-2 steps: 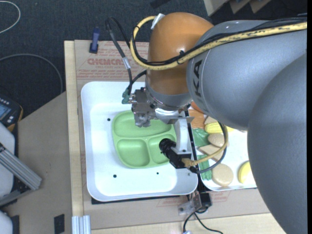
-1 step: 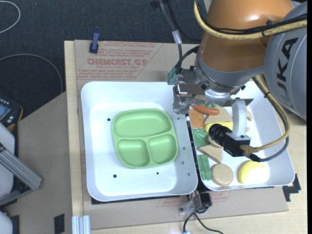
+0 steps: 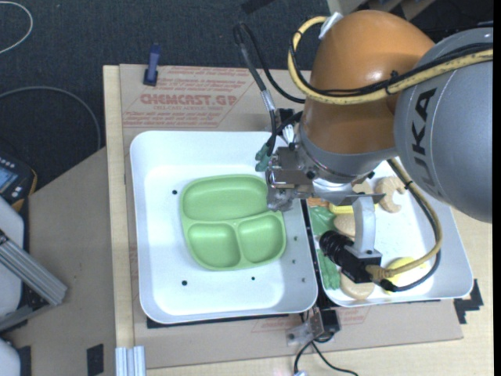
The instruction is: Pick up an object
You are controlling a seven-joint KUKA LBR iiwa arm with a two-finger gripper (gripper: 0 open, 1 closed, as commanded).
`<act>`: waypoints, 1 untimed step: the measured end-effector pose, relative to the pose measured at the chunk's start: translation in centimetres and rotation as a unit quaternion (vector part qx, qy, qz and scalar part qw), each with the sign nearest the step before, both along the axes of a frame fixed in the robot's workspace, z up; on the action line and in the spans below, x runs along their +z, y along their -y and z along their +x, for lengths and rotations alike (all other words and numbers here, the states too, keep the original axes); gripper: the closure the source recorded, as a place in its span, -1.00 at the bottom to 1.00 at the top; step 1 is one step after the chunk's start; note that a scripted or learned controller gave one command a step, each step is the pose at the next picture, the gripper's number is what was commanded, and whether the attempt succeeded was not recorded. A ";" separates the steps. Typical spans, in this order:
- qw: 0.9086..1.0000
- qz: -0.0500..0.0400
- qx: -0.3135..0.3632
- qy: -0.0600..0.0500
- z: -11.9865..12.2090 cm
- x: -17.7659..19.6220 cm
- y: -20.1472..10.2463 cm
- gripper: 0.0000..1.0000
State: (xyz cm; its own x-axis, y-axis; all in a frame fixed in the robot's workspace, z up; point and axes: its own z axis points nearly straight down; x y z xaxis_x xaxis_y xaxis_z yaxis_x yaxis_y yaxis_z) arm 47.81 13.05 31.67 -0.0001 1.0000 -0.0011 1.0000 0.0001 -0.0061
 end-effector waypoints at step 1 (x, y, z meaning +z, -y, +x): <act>1.000 -0.001 -0.002 -0.001 0.0 -7.8 4.6 1.00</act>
